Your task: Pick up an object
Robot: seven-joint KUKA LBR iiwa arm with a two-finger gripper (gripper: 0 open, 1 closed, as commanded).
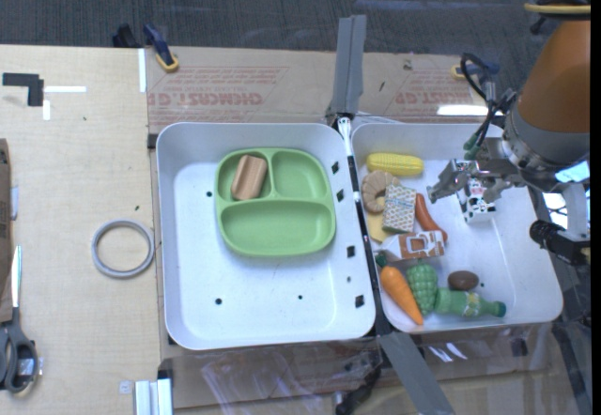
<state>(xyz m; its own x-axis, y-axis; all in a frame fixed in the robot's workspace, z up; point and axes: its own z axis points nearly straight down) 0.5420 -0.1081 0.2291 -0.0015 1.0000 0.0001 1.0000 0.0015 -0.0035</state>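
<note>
Currently the gripper (462, 180) hangs over the right bin (526, 263), its jaws spread open and holding nothing, while the nearest pickable piece, a slim red pepper (425, 213), lies just to its camera-left, long axis running up-down.

End effector (467, 186) above right bin (526, 244); toy food (413, 216) beside.

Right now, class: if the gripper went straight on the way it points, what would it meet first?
The gripper appears to point toward the toy food pile. The red chili beside the cracker packet looks first in line, though depth is unclear from this slanted view; it may hit the bin floor sooner.
</note>
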